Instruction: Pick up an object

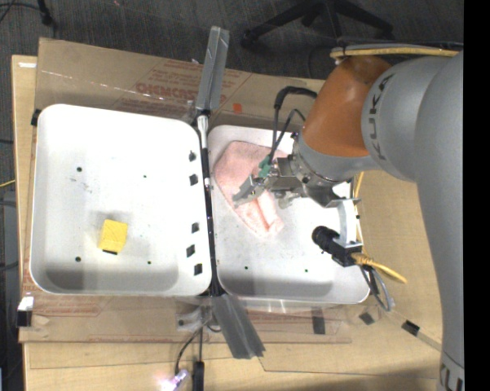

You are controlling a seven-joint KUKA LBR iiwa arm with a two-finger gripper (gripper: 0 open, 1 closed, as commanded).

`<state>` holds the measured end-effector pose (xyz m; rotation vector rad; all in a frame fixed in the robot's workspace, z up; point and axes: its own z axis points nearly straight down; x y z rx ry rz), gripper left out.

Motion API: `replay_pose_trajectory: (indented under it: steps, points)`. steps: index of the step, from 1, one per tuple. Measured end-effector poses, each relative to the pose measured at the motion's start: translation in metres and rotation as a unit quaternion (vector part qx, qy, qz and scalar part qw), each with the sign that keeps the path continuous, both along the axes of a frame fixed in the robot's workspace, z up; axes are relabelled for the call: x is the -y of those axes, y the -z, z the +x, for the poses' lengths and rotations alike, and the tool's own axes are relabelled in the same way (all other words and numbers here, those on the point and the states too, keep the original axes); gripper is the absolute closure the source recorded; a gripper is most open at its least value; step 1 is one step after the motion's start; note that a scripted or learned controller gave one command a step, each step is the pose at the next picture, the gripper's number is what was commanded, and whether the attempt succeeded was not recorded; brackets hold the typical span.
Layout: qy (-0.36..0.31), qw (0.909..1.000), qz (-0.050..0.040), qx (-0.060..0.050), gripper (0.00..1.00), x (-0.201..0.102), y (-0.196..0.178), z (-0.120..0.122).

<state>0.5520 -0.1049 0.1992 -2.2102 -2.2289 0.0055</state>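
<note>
The pink cloth (243,179) is seen lying in the right bin (310,279), near its upper left corner. The gripper (257,187) is placed directly over it (approach or grasp step). Its opening cannot be told. A closure and lift would be called for next.

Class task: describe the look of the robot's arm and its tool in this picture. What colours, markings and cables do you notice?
The arm is bulky, rounded and grey, lettered KUKA, with an orange band above the wrist. A thin black cable loops beside that band. The tool is small, metallic grey.
</note>
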Motion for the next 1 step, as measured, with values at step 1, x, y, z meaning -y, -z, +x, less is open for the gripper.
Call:
replay_pose_trajectory:
  steps: [1]
  points:
    - [0.0, 1.0, 0.0, 0.0, 0.0, 0.0002, -0.0001, 0.0]
